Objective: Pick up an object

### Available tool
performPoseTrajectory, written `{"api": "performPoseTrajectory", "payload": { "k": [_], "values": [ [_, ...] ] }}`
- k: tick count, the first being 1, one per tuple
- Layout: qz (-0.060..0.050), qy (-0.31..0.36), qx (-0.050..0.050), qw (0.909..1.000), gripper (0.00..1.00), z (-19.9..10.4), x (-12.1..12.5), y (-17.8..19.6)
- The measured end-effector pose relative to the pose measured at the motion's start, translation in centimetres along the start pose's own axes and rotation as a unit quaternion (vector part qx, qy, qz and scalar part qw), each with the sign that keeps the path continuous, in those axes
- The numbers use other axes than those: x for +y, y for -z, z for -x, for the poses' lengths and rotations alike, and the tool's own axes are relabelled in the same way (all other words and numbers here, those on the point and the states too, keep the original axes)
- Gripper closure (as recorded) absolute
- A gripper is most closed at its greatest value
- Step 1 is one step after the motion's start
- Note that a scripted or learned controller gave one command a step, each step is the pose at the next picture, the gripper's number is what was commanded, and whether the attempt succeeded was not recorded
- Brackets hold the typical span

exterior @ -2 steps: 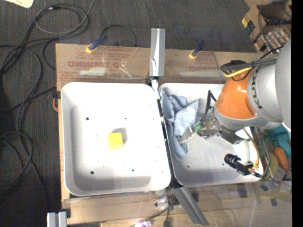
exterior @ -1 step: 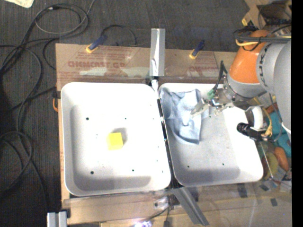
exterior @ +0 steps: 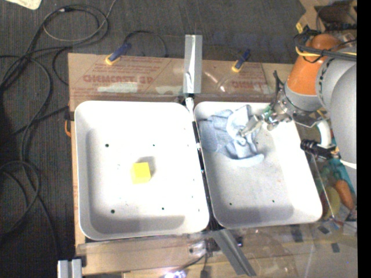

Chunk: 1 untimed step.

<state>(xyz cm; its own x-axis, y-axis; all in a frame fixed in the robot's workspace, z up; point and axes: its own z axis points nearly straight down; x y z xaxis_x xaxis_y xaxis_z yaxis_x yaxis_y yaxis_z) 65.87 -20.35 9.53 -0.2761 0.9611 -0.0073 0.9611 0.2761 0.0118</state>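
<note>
A pale blue crumpled cloth (exterior: 227, 139) lies in the back left part of the right bin (exterior: 278, 201). My gripper (exterior: 247, 128) reaches in from the right and sits low over the cloth's upper right part, touching or nearly touching it. The cloth bunches up around the gripper tip, which hides the contact. A small yellow block (exterior: 141, 172) rests near the middle of the left bin (exterior: 104, 213), far from the gripper. The arm's orange band (exterior: 302, 79) is above the right bin's back right corner.
The raised divider (exterior: 199, 155) between the two bins runs just left of the cloth. A metal post (exterior: 192, 68) stands behind the bins. Cables (exterior: 35, 86) lie on the floor to the left. Clutter and tools (exterior: 339, 193) sit beyond the right bin's right wall.
</note>
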Motion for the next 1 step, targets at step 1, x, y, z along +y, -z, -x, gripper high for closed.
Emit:
{"api": "performPoseTrajectory", "payload": {
  "k": [1],
  "values": [
    [0.001,0.002,-0.001,1.0000,1.00,-0.18,0.27,1.21]
  ]
}}
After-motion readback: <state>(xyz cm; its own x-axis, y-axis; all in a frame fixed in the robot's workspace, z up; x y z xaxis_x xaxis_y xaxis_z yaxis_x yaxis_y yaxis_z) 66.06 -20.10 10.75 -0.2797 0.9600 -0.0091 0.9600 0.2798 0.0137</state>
